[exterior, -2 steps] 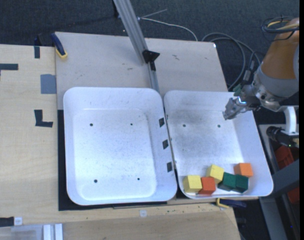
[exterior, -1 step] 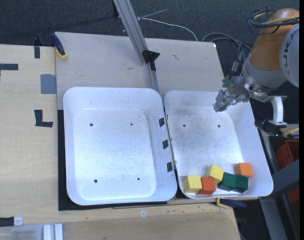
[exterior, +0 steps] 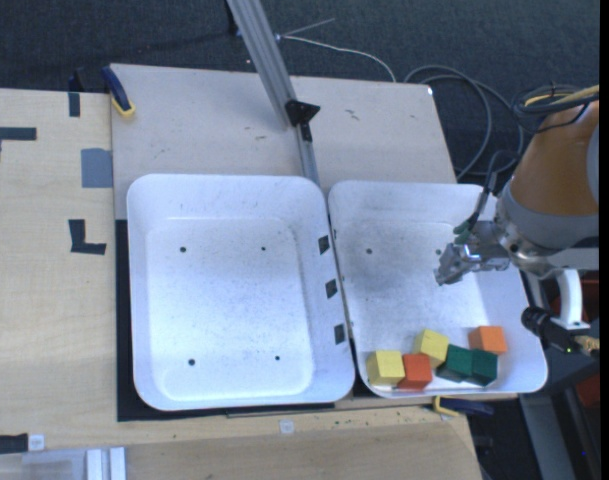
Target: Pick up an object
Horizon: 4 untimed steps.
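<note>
Blocks are what the task turns on: five small coloured cubes huddle along the near edge of the right shallow white bin (exterior: pixel 384 218). From the left they are a yellow block (exterior: pixel 387 366), a red-orange block (exterior: pixel 417 370), a second yellow block (exterior: pixel 433 345), a dark green block (exterior: pixel 471 364) and an orange block (exterior: pixel 491 339). The first three touch one another, and the green and orange ones sit just beside them. Their crowding against the bin wall probably leaves little room for a clean approach from that side.

The grey arm's hand (exterior: pixel 452 265) hangs over the middle of the same bin, well apart from the cluster and above bare floor. Nothing shows between its fingers; whether they are spread or pressed together I cannot tell, as the metal parts blur together. Judging by this, the pick is not yet made. The left white bin (exterior: pixel 224 193) lies alongside on the tabletop (exterior: pixel 44 178).
</note>
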### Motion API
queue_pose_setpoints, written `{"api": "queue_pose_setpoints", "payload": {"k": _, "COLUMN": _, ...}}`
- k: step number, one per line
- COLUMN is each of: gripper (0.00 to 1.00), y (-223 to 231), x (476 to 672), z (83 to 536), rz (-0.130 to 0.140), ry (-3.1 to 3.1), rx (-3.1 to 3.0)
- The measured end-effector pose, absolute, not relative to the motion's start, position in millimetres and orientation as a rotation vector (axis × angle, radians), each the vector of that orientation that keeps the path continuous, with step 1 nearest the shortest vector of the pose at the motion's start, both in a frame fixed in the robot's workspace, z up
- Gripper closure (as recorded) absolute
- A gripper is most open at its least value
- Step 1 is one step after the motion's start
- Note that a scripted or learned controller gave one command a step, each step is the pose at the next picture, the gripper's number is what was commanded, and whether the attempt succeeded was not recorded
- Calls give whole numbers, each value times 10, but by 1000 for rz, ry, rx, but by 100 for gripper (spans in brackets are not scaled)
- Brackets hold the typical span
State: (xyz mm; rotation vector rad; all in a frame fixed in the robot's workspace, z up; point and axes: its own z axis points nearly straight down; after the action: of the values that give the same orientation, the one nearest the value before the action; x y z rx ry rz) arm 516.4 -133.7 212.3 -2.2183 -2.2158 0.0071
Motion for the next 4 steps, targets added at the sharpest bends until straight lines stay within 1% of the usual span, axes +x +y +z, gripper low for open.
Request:
{"api": "queue_pose_setpoints", "payload": {"k": 1, "gripper": 100, "y": -1388, "x": 5523, "z": 1561, "rz": 6, "ry": -2221, "rx": -2217}}
{"api": "queue_pose_setpoints", "payload": {"k": 2, "gripper": 100, "y": -1209, "x": 5664, "z": 1902, "rz": -2, "ry": -2226, "rx": -2218}}
{"api": "queue_pose_setpoints", "payload": {"k": 3, "gripper": 100, "y": -1359, "x": 5230, "z": 1454, "rz": 9, "ry": -2215, "rx": -2219}}
{"api": "queue_pose_setpoints", "payload": {"k": 4, "gripper": 100, "y": -1332, "x": 5783, "z": 897, "rz": 1, "ry": -2225, "rx": -2219}}
